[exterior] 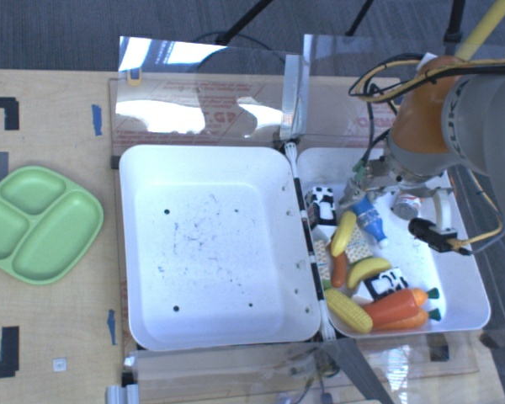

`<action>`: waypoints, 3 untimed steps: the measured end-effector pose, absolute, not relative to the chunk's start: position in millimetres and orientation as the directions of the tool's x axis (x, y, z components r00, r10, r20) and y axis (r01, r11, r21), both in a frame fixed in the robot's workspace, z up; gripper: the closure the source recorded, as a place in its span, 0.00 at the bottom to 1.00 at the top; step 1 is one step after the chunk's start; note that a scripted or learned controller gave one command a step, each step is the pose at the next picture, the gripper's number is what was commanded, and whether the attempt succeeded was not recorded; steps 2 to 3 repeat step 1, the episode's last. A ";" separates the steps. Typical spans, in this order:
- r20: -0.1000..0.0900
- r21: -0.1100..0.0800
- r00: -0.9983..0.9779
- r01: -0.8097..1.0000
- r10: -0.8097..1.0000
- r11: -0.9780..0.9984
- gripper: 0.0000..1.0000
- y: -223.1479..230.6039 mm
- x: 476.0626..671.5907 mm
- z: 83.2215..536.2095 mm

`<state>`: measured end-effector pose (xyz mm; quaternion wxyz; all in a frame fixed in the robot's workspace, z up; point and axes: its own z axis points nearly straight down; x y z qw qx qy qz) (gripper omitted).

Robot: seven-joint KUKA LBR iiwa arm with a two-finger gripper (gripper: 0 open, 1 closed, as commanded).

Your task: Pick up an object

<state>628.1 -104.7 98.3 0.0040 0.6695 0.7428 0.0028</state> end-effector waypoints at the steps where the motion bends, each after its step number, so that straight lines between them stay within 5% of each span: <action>1: -0.001 0.002 -0.092 0.996 0.996 0.092 1.00 -54.0 667.4 210.0; 3: -0.001 0.002 -0.092 0.996 0.996 0.092 1.00 -54.0 667.4 210.0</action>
